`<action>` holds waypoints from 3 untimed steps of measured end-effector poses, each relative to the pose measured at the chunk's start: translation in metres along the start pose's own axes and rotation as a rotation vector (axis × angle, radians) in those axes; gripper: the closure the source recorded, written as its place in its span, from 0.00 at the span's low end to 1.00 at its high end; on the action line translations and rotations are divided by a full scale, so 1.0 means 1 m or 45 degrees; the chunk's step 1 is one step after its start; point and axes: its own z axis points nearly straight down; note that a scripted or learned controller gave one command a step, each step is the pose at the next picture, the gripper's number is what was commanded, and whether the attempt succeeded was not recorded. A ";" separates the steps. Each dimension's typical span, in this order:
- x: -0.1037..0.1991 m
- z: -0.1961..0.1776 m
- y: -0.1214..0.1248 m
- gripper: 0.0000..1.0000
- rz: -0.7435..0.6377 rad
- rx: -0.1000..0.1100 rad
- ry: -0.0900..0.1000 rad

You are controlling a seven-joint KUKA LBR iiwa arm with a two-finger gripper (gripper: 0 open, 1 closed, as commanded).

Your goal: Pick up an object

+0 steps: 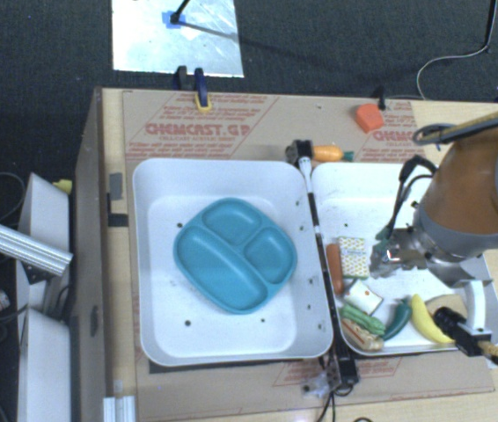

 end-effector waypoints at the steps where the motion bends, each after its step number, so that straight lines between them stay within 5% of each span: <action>1: 0.089 0.002 0.000 1.00 0.000 0.000 0.001; 2: 0.217 0.040 0.007 1.00 0.000 0.003 0.001; 3: 0.122 -0.233 0.007 1.00 0.001 -0.006 0.000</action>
